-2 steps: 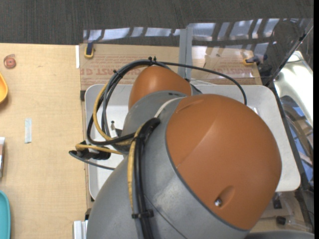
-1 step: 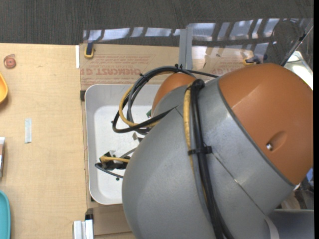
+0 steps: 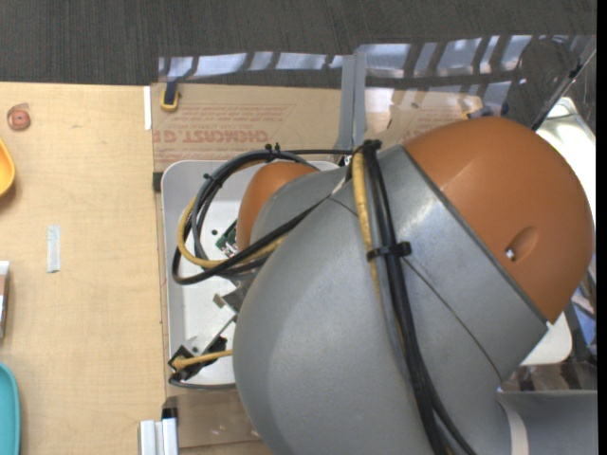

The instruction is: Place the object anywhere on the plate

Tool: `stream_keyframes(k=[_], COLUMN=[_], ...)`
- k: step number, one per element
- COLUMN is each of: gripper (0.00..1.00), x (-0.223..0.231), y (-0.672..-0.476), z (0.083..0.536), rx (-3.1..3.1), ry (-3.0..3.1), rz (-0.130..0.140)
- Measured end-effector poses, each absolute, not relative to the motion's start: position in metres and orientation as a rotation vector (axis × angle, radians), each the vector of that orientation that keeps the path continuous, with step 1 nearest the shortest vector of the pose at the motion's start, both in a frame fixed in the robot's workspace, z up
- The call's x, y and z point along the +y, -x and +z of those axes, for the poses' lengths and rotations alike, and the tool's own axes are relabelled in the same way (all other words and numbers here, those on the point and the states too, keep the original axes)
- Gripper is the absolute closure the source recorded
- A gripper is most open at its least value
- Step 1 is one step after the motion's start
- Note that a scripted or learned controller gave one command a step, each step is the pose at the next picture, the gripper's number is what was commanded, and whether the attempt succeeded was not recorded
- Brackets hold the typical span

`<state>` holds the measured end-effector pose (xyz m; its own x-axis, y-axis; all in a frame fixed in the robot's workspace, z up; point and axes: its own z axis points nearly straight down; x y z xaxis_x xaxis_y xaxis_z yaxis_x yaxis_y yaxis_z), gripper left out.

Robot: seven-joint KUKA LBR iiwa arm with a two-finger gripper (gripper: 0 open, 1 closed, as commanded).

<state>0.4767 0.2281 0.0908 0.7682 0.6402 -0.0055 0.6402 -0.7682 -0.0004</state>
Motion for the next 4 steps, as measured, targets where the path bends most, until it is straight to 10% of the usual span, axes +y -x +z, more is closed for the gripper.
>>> stream_keyframes(k=[2, 3, 4], gripper=[1.00, 0.00, 0.00], x=[0.228, 0.228, 0.228], y=[-0.477, -0.477, -0.548], z=[0.184, 0.184, 0.164], rx=[1.433, 1.434, 1.013], ry=[-2.793, -2.793, -2.971], rz=[-0.010, -0.011, -0.010])
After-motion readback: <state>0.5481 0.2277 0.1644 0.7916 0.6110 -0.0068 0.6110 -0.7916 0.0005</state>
